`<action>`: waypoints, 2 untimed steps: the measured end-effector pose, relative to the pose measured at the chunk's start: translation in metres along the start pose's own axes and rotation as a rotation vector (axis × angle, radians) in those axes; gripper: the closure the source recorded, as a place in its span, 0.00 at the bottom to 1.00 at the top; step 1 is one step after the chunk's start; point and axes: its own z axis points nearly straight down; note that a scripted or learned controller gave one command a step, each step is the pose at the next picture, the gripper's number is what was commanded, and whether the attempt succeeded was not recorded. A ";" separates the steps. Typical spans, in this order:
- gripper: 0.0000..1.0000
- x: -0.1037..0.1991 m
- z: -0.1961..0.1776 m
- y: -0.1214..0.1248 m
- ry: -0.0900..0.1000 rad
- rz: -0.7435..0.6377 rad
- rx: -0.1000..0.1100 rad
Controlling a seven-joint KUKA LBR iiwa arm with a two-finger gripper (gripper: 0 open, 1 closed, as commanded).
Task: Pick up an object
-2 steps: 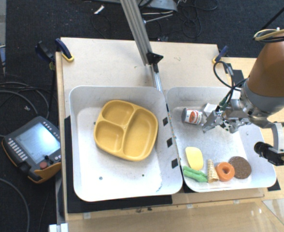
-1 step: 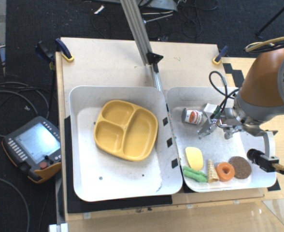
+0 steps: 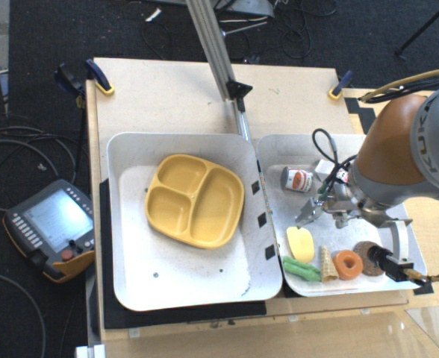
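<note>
Camera view: hand [image 3: 314,209] low in right white bin [image 3: 279,149].
Hand state: cannot tell.
Nearest: pale yellow block [image 3: 301,243], just below.

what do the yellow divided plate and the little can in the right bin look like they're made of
Yellow divided plate: likely moulded plastic, going by its even colour, soft sheen and rounded compartment ridges.
Small can: probably metal or a toy imitation; it has a silvery end and a red and white label. Too small to be sure.
</note>
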 end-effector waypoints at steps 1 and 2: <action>1.00 0.000 -0.013 0.002 -0.001 -0.001 -0.006; 1.00 0.004 -0.056 0.005 -0.002 -0.004 -0.011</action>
